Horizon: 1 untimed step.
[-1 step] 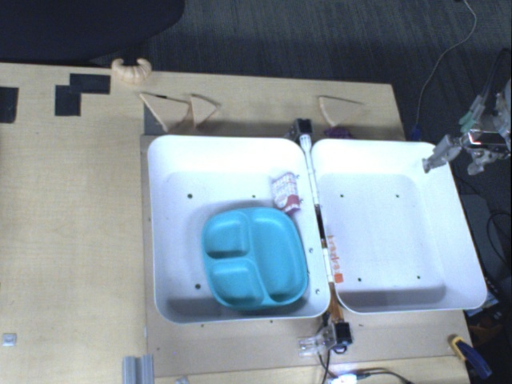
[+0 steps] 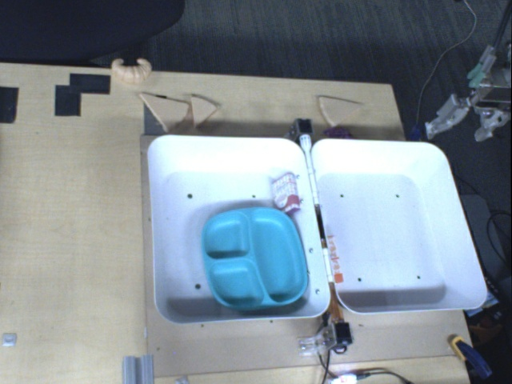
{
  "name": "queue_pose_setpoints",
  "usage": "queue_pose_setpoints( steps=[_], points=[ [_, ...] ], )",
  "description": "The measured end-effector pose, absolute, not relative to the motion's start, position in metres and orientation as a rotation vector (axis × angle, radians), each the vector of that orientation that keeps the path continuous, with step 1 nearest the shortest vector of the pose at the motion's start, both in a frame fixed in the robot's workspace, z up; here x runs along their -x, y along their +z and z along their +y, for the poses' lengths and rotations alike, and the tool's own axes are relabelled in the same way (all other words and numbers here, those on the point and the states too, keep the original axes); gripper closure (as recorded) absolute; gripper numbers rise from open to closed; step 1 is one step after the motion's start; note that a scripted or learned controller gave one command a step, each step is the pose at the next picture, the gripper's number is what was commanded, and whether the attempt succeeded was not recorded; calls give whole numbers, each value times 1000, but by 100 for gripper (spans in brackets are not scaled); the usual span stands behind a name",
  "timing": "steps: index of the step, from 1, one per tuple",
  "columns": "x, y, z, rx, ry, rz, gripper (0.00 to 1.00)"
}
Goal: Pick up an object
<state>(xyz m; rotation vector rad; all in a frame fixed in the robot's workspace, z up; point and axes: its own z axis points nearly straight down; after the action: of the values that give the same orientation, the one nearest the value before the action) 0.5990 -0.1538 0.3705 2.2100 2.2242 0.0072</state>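
Lying in the left bin [image 2: 172,214], a blue divided tray [image 2: 254,258] touches a small packet [image 2: 286,191] (print illegible)

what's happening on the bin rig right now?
Nothing is being handled at the moment. The left bin holds a blue divided plate lying flat, and a small red-and-white packet sits just beyond it near the divider between bins. The right bin is beside it. Some of the robot's hardware sits at the upper right, off the bench and away from both bins. So no pick has been made yet.
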Motion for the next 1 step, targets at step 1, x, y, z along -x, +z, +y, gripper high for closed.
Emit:
queue_pose_setpoints(
  steps=[1],
  points=[
    [-598,369,-154,-2212,4,2225,0]
  ],
)
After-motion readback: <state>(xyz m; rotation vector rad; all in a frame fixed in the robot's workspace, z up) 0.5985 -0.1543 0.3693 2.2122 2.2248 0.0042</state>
